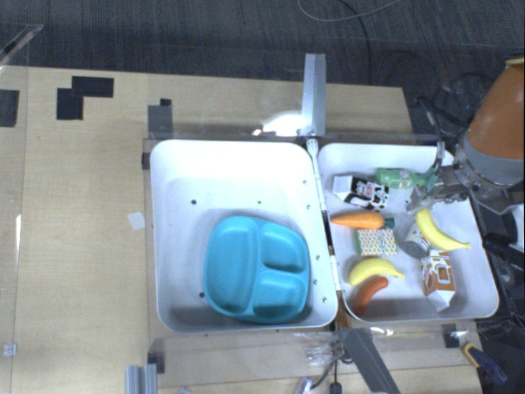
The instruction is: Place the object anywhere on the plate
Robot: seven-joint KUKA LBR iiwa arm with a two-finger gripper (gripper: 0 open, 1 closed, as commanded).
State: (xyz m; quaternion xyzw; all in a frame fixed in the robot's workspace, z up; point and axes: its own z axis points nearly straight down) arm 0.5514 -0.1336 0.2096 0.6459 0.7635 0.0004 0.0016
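Over the right bin point(489, 298), at its far right side, the gripper point(433, 189) hangs low near the upper end of a banana point(439, 231); whether the jaws are open or closed cannot be told, as the wrist hides them.

Plate point(256, 268): blue, three compartments, in the left bin point(168, 236), nothing on it. No object is seen lifted; the candidates all lie in the right bin.

Right bin contents, tightly packed:
- carrot point(358, 219)
- green bottle point(398, 177)
- black-and-white carton point(362, 190)
- patterned packet point(376, 242)
- second banana point(373, 270) with a red sausage point(368, 292) touching it
- white-and-orange carton point(439, 276)

Risks, as judgement:
- Crowding: fingers could catch a neighbour or nudge the banana against the bin wall.
- Curved, smooth fruit may roll or slip out of a pinch.
- The carry crosses the ridge between the bins; a weak hold could drop the object short of the plate.

Writing: print on both cartons is too small to read.
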